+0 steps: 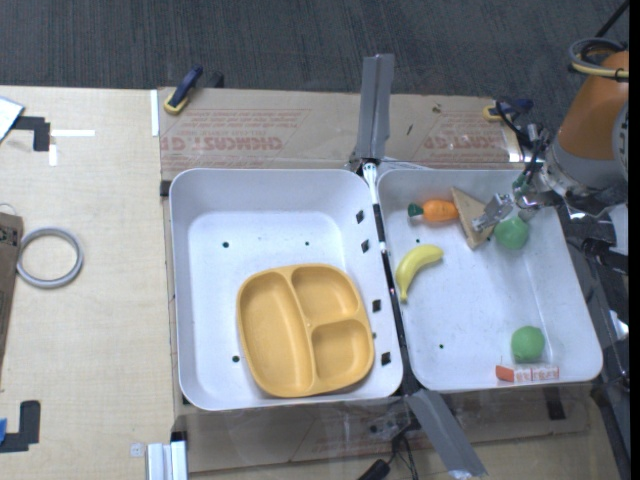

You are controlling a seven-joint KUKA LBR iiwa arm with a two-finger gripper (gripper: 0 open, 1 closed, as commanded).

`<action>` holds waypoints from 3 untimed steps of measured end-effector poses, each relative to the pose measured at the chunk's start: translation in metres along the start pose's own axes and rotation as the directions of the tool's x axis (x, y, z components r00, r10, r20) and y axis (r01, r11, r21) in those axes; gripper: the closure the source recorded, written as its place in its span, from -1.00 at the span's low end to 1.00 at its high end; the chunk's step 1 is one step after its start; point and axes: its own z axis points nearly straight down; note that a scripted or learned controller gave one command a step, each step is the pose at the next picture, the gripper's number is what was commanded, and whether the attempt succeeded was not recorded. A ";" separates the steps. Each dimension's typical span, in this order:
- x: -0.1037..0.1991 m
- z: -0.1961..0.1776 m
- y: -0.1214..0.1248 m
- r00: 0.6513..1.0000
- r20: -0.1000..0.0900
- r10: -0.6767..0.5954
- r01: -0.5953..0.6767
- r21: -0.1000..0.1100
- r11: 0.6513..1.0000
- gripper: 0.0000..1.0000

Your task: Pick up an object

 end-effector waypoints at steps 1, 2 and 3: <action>-0.001 -0.011 0.001 1.000 0.007 -0.003 0.003 -0.004 1.000 1.00; 0.008 -0.038 -0.054 0.999 0.002 -0.045 0.045 0.009 0.999 1.00; -0.001 -0.248 -0.009 0.989 0.004 0.149 -0.149 0.010 0.989 1.00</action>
